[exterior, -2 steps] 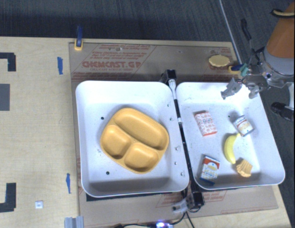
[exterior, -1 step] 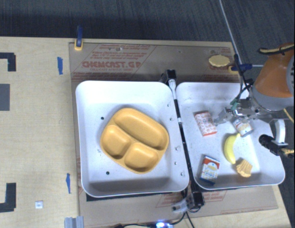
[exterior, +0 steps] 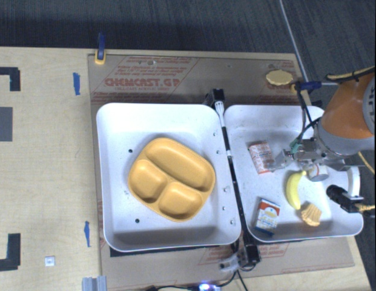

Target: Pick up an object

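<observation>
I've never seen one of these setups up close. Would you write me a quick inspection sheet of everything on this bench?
Surface: wooden bench bearing a left bin and a right bin.
Job's things: banana, small carton, red-and-white packet and ridged tan piece, all in the right bin.
Clutter: yellow divided tray in the left bin.
Gripper: gripper low over the right bin, just above the banana; nothing seen held.
Cables: black cables on the arm; more at the bench's front edge.
Surroundings: blue tape marks, tan disc, dark carpet.
</observation>
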`<state>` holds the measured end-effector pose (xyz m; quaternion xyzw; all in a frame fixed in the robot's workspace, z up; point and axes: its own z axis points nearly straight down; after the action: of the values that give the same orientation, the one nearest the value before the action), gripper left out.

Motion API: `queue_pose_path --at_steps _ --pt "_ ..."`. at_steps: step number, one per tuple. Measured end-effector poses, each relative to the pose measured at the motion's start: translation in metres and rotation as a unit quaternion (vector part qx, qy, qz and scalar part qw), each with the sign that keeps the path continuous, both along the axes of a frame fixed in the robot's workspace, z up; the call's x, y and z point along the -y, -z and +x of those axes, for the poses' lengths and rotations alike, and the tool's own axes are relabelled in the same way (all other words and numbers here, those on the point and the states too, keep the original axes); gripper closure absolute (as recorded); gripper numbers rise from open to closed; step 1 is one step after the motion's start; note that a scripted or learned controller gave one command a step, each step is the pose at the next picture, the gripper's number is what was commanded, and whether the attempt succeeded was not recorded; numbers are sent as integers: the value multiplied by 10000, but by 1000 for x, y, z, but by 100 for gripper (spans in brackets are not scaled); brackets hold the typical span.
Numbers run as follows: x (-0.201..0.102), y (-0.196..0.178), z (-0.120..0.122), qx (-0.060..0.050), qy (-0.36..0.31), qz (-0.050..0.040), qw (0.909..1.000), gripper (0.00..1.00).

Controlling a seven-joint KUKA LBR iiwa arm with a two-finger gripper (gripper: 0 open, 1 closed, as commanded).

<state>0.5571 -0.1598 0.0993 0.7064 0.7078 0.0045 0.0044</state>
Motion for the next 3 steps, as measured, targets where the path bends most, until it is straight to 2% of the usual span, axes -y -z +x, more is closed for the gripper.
queue_pose_path --at_steps 1,2,3 --pt "0 -10 0 -2 9 2 10000 100" --pt "0 -10 0 -4 8 2 10000 0" --pt "-31 14 -39 -54 14 1 10000 0"
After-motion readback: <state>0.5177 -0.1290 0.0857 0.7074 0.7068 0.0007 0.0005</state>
